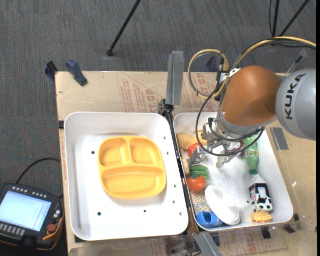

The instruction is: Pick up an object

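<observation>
Toy objects heaped in right bin, gripper low over red+green veg, we can't tell finger state, yellow tray in left bin.

Brown cardboard-covered bench bears two shallow white plastic bins side by side: left bin, right bin. Their inner rims nearly touch. Blue clamp sits at bench's far left corner.
</observation>
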Robot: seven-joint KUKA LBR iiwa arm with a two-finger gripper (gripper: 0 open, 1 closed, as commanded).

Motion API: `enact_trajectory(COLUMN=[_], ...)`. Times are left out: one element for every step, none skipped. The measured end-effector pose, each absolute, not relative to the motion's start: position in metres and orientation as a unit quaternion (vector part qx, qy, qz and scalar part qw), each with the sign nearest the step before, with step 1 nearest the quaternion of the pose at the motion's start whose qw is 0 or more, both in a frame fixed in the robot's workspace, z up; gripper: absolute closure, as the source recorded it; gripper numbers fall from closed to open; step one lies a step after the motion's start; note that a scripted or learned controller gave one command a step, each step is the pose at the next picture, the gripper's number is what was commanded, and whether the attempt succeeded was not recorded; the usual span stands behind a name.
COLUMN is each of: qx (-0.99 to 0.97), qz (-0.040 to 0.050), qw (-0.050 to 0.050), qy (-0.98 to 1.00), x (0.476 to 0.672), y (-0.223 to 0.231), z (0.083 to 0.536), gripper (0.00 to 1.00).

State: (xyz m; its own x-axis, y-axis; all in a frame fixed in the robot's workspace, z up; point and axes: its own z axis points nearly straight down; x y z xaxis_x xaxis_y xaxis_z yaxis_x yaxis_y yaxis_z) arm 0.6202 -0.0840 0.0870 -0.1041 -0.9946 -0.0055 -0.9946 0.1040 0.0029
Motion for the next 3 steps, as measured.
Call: enact_trajectory(qx=[-0.646,-0.653,-0.661], qz=[0.0025,0.0005,0.0015], qw=[0.001,0.001,0.001], qy=[0.763,0.757,0.75], x=[0.604,0.57,0.574], y=[-0.086,-0.083,-0.157], z=[0.087,0.088,0.087], gripper=[0.0,0.0,0.0])
